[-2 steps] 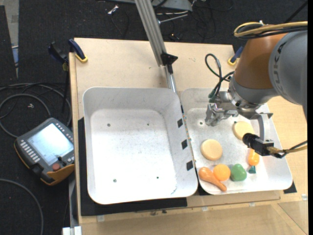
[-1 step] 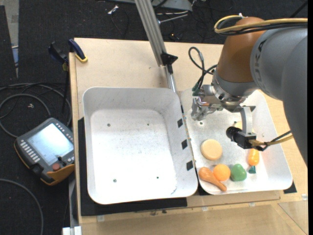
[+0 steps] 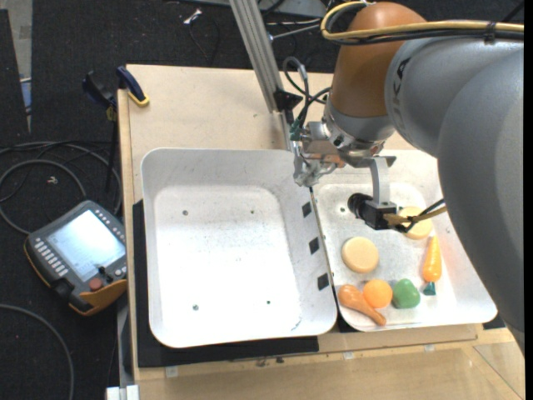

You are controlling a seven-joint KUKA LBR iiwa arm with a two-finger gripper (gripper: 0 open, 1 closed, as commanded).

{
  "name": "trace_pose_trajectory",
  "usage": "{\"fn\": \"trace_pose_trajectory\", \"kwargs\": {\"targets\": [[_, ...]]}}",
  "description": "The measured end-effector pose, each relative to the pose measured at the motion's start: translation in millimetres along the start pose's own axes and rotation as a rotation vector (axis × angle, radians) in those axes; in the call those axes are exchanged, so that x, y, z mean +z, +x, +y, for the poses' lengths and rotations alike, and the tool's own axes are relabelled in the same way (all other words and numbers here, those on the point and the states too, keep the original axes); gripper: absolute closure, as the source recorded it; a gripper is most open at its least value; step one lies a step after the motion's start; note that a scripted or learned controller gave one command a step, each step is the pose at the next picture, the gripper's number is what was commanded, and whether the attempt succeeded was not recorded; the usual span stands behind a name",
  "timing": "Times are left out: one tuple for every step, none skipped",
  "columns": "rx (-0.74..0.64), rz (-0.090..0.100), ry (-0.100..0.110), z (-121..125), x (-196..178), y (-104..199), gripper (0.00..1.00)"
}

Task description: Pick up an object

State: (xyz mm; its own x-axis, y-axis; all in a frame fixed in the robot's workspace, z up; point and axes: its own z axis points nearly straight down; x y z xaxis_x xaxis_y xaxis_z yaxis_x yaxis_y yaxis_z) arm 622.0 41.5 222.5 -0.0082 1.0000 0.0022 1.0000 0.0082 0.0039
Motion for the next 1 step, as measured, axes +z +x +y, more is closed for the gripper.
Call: {"fn": "trace_pose_trajectory", "kwargs": {"targets": [[0.001, -0.001, 0.001, 19.6, 2.1, 44.5, 1.00]]}}
